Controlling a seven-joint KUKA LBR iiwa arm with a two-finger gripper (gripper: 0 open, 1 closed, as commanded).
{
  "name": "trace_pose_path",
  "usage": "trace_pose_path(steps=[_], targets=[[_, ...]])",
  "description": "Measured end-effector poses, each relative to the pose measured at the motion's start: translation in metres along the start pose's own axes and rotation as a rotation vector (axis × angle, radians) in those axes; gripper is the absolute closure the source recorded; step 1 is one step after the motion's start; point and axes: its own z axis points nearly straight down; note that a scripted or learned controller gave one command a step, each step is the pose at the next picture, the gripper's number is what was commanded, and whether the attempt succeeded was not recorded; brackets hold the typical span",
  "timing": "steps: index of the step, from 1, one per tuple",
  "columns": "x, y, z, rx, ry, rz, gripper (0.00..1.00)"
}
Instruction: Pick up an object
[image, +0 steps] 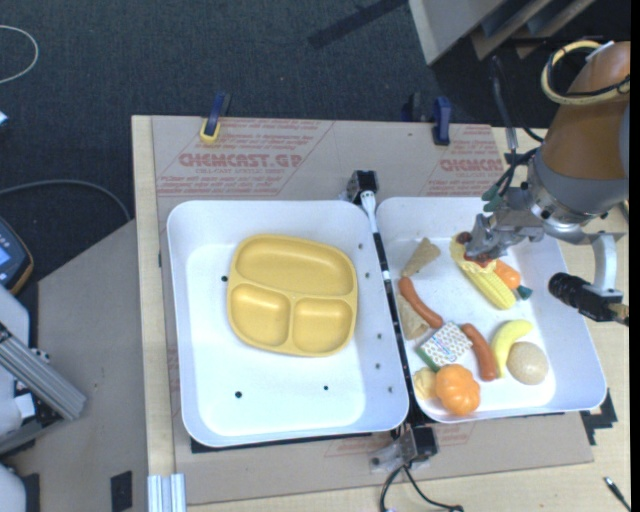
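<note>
In the left bin (200, 330) at the frame's centre left lies a yellow divided plate (293, 294). Right of it, the right bin (580, 385) holds the toy food: two sausages (421, 303), an orange (458, 389), a banana (510, 338). At upper right the hand (483, 247) sits low over a yellow corn cob (490, 282), which lies flat and slanted in the bin; whether its fingers are spread or closed, I cannot tell. Nothing looks lifted, so by my judgement the grasp and the raise are left
</note>
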Motion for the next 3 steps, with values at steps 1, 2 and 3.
trace_pose_path(steps=[1,2,3], targets=[[0.062,0.013,0.006,0.004,0.003,-0.005,1.0],[0.123,0.027,-0.003,0.003,0.004,-0.006,1.0],[0.169,0.024,0.008,0.011,0.004,-0.004,1.0]])
